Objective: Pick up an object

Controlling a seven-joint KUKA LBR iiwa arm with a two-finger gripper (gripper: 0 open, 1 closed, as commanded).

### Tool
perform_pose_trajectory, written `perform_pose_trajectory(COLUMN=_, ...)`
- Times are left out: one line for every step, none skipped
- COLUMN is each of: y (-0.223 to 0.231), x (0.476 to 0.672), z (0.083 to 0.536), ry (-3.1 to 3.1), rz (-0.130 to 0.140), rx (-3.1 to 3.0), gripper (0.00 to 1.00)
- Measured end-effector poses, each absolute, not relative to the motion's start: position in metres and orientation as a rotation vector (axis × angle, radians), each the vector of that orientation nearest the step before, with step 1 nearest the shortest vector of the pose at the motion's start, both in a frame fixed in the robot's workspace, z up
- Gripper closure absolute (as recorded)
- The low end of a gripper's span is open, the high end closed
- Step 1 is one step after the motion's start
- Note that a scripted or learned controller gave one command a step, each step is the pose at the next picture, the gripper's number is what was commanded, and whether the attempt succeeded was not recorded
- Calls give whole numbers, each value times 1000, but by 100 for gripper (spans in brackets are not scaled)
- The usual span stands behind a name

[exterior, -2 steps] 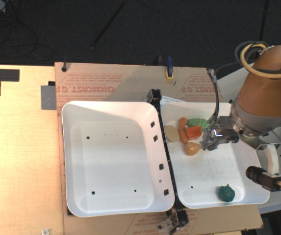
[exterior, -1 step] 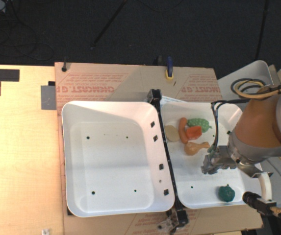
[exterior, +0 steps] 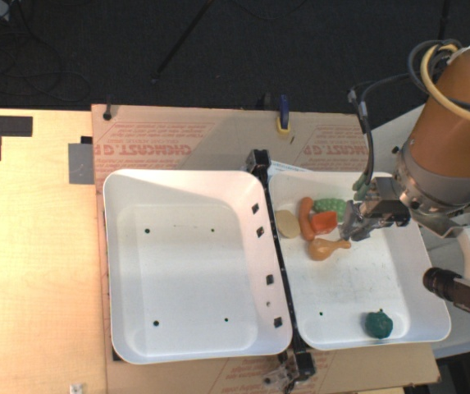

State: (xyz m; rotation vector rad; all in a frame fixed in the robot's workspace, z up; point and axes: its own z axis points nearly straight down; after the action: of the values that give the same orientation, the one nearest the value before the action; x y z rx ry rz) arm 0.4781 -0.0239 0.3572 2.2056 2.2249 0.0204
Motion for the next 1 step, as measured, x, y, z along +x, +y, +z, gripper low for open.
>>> perform_pose_trajectory(y=-59, x=472, z=206, ry=2226, rz=-21, rx=2236, gripper=100)
